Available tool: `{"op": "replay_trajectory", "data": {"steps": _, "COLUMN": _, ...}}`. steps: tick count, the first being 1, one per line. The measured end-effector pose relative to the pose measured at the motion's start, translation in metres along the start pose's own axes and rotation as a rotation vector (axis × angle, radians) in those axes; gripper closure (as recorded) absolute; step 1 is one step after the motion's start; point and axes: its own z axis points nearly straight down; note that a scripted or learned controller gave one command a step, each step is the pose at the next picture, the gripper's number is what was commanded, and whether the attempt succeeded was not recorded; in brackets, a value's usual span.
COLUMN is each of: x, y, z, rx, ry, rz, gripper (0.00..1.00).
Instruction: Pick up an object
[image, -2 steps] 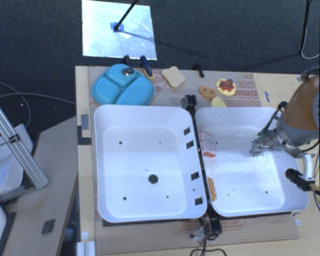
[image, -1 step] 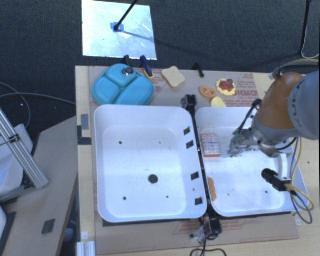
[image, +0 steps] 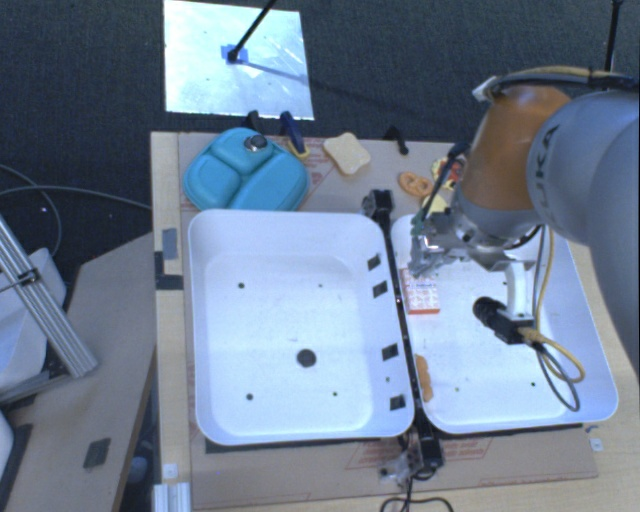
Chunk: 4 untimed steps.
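**Arm over right bin, small packet under the jaws**

We see a small flat white packet (image: 421, 296) with red print, lying in the right bin (image: 520, 400) close to its left wall, just below the jaws (image: 427, 258). We can't tell if the jaws are apart or together, or touching the packet. The arm (image: 530, 150) comes in from the right, orange band up, wrist bent down over the bin's far-left corner. An orange-brown piece (image: 424, 378) sits by the same wall nearer the front. The left bin (image: 230, 400) carries a dark round disc (image: 306, 357).
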Motion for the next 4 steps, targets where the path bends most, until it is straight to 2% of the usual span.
{"op": "replay_trajectory", "data": {"steps": 1, "x": 0.102, "y": -0.022, "z": -0.034, "rx": 0.006, "ry": -0.002, "rz": 0.003, "gripper": 1.0}}
{"op": "replay_trajectory", "data": {"steps": 2, "x": 0.119, "y": -0.087, "z": -0.018, "rx": 0.016, "ry": -0.003, "rz": 0.009, "gripper": 1.0}}
{"op": "replay_trajectory", "data": {"steps": 3, "x": 0.103, "y": -0.028, "z": -0.218, "rx": -0.012, "ry": -0.002, "rz": 0.011, "gripper": 1.0}}
{"op": "replay_trajectory", "data": {"steps": 4, "x": 0.168, "y": -0.034, "z": -0.116, "rx": 0.016, "ry": -0.003, "rz": 0.007, "gripper": 1.0}}
